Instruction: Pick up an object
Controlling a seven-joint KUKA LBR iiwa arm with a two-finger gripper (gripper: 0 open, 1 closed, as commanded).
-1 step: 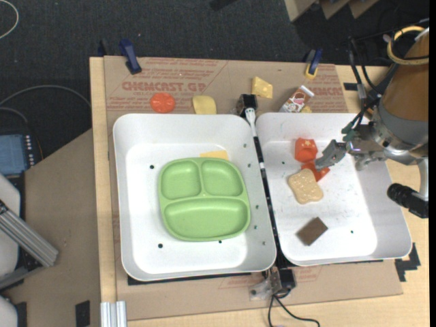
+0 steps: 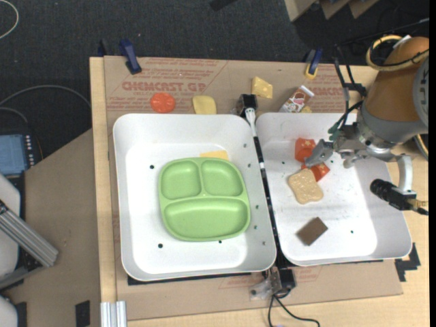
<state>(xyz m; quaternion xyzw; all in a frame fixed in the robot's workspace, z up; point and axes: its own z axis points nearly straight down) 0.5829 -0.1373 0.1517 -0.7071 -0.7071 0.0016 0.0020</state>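
Observation:
In the right bin (image 2: 361, 244) lie a red block (image 2: 304, 148), a tan cracker-shaped piece (image 2: 305, 187) and a dark brown square (image 2: 312, 231). A second small red piece (image 2: 321, 172) lies just right of the tan piece. My gripper (image 2: 320, 157) hangs low over the bin's upper middle, its tip between the red block and the small red piece. The grey arm with its orange band (image 2: 398, 80) comes in from the right.
The left bin (image 2: 136, 148) holds a green divided plate (image 2: 203, 199) and a pale yellow piece (image 2: 215, 155) behind it. On the cardboard behind the bins lie an orange-red round toy (image 2: 162, 103), two yellow pieces (image 2: 204, 105) (image 2: 261, 86), a black object (image 2: 246, 104) and a small carton (image 2: 296, 101).

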